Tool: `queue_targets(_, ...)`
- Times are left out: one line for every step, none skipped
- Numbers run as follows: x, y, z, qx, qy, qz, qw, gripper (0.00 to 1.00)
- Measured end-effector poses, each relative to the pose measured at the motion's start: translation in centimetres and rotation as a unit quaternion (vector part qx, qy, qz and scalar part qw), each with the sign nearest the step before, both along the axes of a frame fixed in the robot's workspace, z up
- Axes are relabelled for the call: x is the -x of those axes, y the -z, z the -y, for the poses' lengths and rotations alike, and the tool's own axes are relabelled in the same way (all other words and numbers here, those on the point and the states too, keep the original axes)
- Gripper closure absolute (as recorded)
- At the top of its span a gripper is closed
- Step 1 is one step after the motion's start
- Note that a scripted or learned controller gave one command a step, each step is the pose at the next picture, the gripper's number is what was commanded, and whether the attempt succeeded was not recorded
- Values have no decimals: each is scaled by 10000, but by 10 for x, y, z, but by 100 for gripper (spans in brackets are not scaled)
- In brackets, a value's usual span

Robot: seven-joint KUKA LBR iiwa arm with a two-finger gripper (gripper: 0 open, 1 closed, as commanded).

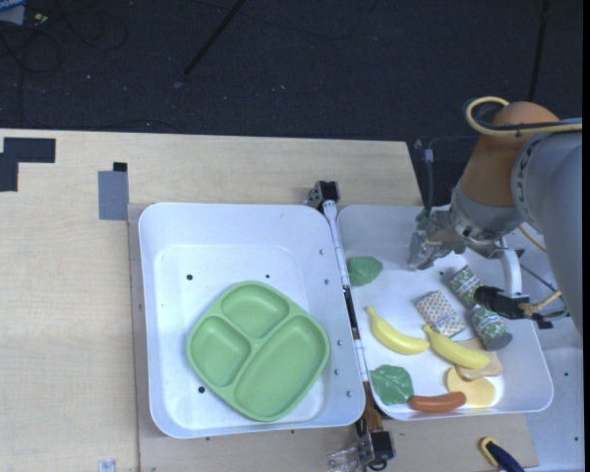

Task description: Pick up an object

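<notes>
My gripper (pixel 429 252) hangs over the back part of the right bin (pixel 541 386), on the grey arm with its orange band. It stands just right of a green leaf piece (pixel 364 268) and above a checkered packet (pixel 440 311). Nothing shows held in it. Lower in the same bin lie two yellow bananas (pixel 395 334) (pixel 459 349), two green patterned cans (pixel 464 283) (pixel 489 324), another green leaf (pixel 391 383), a red sausage (pixel 437 401) and a pale yellow slice (pixel 475 391).
The left bin (pixel 167 234) holds a green divided plate (pixel 259 349). A black clamp (pixel 324 193) sits at the back where the two bins meet. The wooden bench top extends to the left.
</notes>
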State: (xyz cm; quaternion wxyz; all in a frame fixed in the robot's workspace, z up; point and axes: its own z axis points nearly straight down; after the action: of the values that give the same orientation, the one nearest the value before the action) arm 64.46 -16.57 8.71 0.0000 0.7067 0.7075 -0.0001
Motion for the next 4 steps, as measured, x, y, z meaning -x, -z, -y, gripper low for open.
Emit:
queue_targets(36, -1, 6, -1, -1, -5, 10000, 100)
queue_targets(36, -1, 6, 5, 4, 0, 10000, 0)
queue_targets(0, 1, 30, -9, -20, -15, 10000, 0)
queue_targets(0, 1, 30, -7, -22, -15, 10000, 0)
